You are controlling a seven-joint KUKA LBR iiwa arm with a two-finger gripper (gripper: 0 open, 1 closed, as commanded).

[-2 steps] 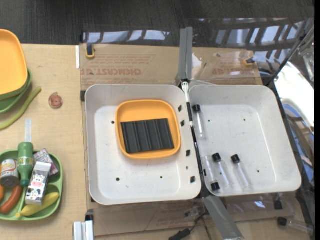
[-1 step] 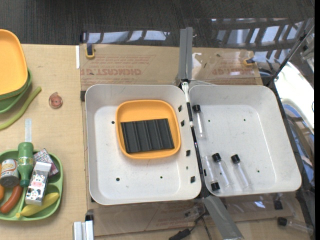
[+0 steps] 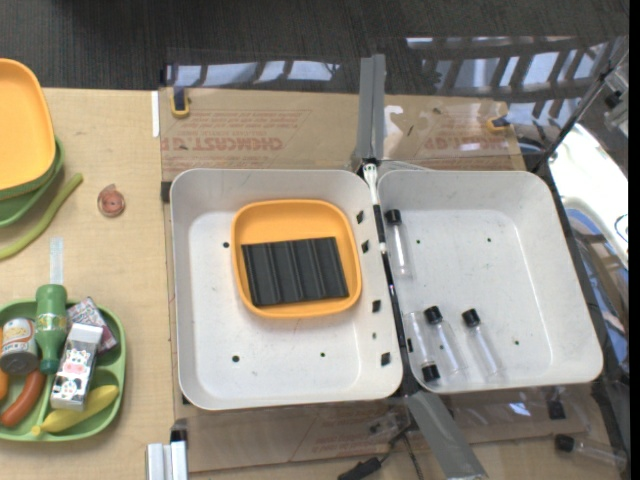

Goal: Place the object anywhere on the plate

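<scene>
An orange plate (image 3: 296, 211) with rounded corners lies in the left white bin (image 3: 200, 358), toward its back. A dark grey ribbed rectangular slab (image 3: 296, 271) rests flat on the plate and covers most of its front half. In the right white bin (image 3: 530, 268) lie several clear tubes with black caps: one (image 3: 397, 240) along the left wall, the others (image 3: 478, 340) near the front.
On the wooden bench to the left, a green tray (image 3: 105, 408) holds toy food and a small bottle. Stacked orange and green plates (image 3: 20, 138) sit at the far left edge, and a small pink disc (image 3: 111, 201) lies beside them.
</scene>
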